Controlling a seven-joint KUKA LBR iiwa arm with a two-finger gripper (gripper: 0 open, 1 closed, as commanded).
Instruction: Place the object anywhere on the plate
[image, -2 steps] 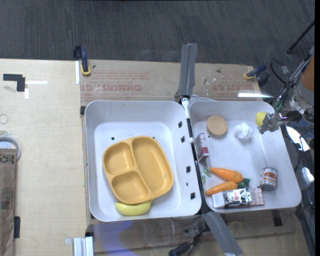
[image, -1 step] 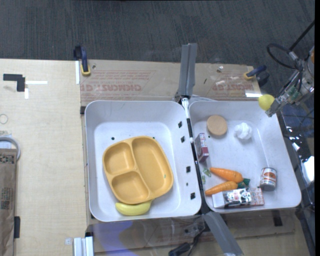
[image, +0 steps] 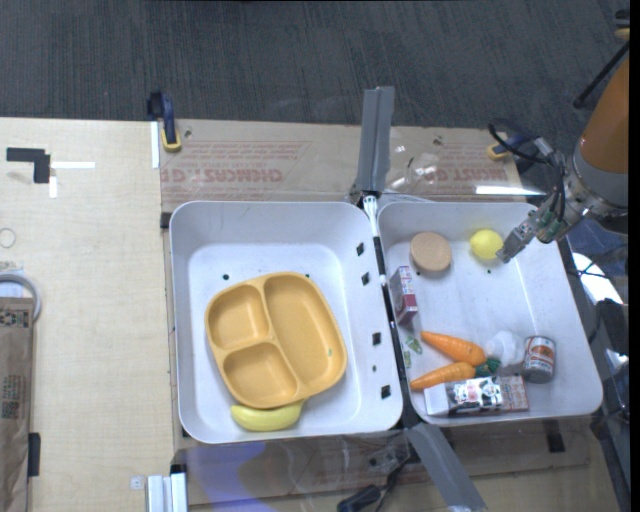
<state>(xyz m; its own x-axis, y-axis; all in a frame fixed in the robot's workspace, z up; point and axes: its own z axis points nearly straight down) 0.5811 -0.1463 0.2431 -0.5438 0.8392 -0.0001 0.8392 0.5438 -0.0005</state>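
A yellow divided plate (image: 275, 338) lies in the left bin (image: 190, 300), with nothing in its three compartments. A yellow banana (image: 266, 416) rests just off the plate's front edge. In the right bin (image: 575, 330), a small yellow lemon (image: 485, 243) sits at the back beside a round tan disc (image: 431, 252). My gripper (image: 512, 247) hangs at the back right of this bin, slanting down to the left, its tip right next to the lemon's right side. Nothing is visibly held.
The right bin also holds a small red carton (image: 404, 297), two orange carrots (image: 453, 347) (image: 442, 375), a crumpled clear wrapper (image: 504, 348), a small can (image: 539, 358) and a flat printed box (image: 478, 396). A grey divider post (image: 375, 140) stands between the bins at the back.
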